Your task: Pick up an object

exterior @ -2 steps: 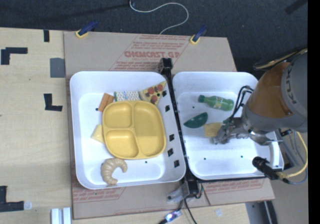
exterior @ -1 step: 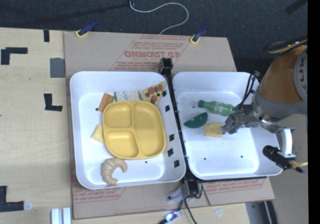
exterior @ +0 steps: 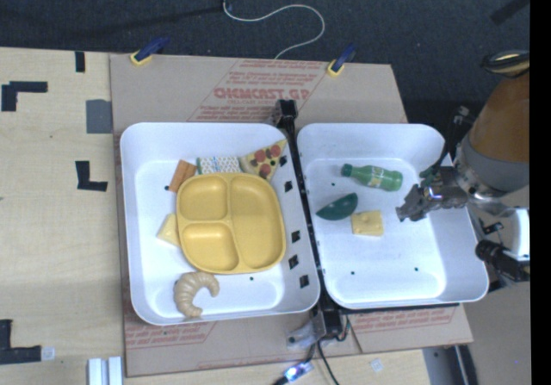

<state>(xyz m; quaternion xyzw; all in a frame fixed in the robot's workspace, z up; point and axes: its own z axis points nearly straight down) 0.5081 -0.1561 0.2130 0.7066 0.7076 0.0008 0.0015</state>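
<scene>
You have two shallow white bins side by side on a cardboard sheet, the left bin [exterior: 142,228] crowded and the right bin [exterior: 387,284] sparser. In the right one lie a small green plastic bottle [exterior: 373,176] on its side near the far wall, a dark green leaf-shaped toy [exterior: 337,207] just below and to its left, and a pale yellow wedge of toy cheese [exterior: 368,224] just beside the leaf, near the middle of the floor. Your grey arm with the orange band [exterior: 504,138] reaches in over the right rim, and its dark two-finger gripper [exterior: 411,207] sits low above the bin floor, to the right of the cheese and below the bottle's cap end, apart from both. Nothing shows between its tips, and whether the tips are spread or pressed together you cannot tell from this angle. In the left bin a yellow divided plastic plate [exterior: 231,222] fills the centre, with a tan toy croissant [exterior: 195,291] by the near wall, an orange strip-shaped piece [exterior: 182,174] and a toy pizza slice [exterior: 266,158] along the far side.
</scene>
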